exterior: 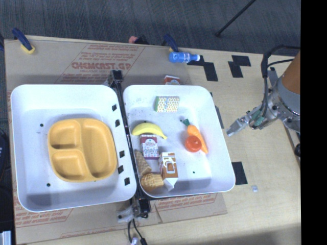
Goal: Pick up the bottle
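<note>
A small blue bottle point(180, 57) lies on its side on the cardboard behind the right bin point(218, 137), outside both bins, with its pale neck pointing right. My gripper point(239, 125) hovers over the bench just right of the right bin's right wall, pointing left toward it. It is well in front of and to the right of the bottle, and nothing is seen in it. The orange-banded wrist point(291, 80) sits at the right edge of the view.
The right bin holds a patterned sponge point(167, 104), a banana point(149, 130), a red carton point(149, 147), a waffle cone point(145, 173), a small milk carton point(169, 168) and a carrot with an orange cup point(193, 140). A yellow divided plate point(82, 148) lies in the left bin point(25, 116).
</note>
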